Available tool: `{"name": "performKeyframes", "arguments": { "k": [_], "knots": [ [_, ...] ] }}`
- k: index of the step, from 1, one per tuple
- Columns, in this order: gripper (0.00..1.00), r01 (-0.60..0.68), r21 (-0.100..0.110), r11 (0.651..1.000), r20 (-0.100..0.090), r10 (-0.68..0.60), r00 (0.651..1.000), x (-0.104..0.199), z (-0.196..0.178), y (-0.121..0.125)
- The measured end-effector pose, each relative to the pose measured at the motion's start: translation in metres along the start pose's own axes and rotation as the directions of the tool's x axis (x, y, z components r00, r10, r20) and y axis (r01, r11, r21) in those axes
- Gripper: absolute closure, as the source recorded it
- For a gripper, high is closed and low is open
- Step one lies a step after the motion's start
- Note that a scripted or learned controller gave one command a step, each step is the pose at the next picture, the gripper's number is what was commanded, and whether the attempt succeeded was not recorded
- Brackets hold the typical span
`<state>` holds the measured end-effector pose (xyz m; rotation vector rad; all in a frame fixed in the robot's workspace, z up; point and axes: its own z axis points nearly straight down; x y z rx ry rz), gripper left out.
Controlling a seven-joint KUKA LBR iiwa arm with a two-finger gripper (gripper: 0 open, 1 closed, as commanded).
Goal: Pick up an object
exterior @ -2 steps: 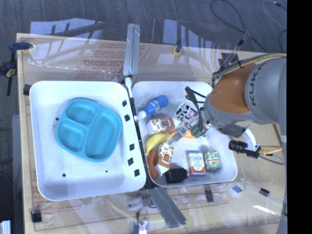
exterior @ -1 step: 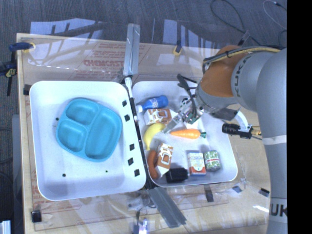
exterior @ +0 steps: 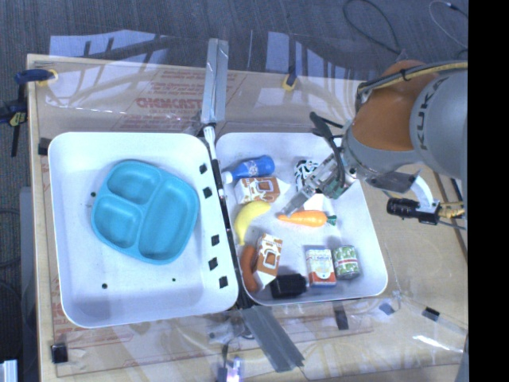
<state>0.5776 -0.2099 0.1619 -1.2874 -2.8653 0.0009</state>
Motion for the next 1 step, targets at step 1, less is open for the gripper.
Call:
{"name": "performKeyframes", "arguments": {
  "k": [1],
  "knots": [
    [0.00, 0.075, 0.000, 0.997, 0.001, -0.075, 0.997, 0.0231, -0.0506, 0.0065]
  ]
}}
